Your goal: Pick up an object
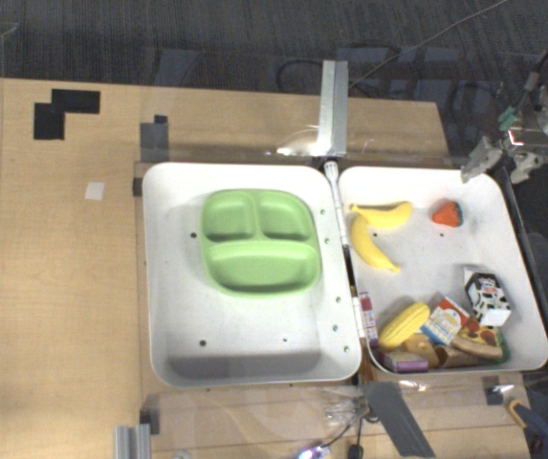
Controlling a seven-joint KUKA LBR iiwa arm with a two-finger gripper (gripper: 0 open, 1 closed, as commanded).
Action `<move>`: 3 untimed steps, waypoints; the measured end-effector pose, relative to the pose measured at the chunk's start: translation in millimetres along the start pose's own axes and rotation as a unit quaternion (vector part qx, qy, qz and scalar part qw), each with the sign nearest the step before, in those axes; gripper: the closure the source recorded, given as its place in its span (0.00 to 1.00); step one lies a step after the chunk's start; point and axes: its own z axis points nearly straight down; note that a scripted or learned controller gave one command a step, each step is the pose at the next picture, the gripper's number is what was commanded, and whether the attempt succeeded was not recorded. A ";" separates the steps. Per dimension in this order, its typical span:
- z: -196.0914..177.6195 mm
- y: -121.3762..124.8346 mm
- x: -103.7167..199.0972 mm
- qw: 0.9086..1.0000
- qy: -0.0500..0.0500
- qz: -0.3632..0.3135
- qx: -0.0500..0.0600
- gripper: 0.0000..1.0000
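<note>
The right bin (503, 194) holds two yellow bananas (377, 233) near its left wall and a small red and orange toy (448, 214) at the back. A black and white carton (487, 295) lies at the right. A yellow corn cob (403, 322) rests in the front corner beside a pile of small packets and toy food (455, 338). My gripper (497, 163) hangs above the bin's back right corner, open, with nothing between its fingers. It is up and to the right of the red toy.
A green divided plate (259, 240) sits in the left bin (173, 285). A metal post (335, 108) stands behind the wall between the bins. Cables and dark floor lie beyond the bench's far edge.
</note>
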 end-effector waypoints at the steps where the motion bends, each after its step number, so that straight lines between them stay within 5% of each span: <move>1: 115.0 3.8 98.7 0.992 0.001 -0.126 0.001 0.00; 2: 72.3 23.8 91.0 0.974 0.000 -0.228 -0.002 0.00; 3: 151.4 2.1 106.9 0.952 0.000 -0.305 -0.002 0.00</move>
